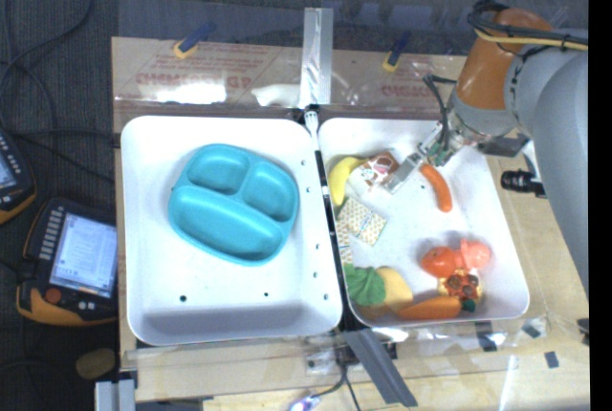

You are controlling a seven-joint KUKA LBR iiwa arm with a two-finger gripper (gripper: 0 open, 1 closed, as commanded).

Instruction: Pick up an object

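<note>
Here, the left bin [143, 304] carries a blue divided plate [235, 201] near its middle. In the right bin [512, 290], a banana [337, 180] lies against the left wall with a patterned packet [361, 223] just below it; a green toy [361, 285] and a yellow one [394, 285] sit toward the front edge beside a carrot [430, 308], with a tomato [442, 260] and a pink piece [475, 253] near the front right corner. A small orange sausage [438, 187] lies near the back edge. Both bins rest on a cardboard-covered bench [239, 65]. The arm [497, 65] slants down over the back right corner; its gripper [397, 178] is low beside a white and red packet [375, 172], and I cannot tell how its fingers stand.
</note>
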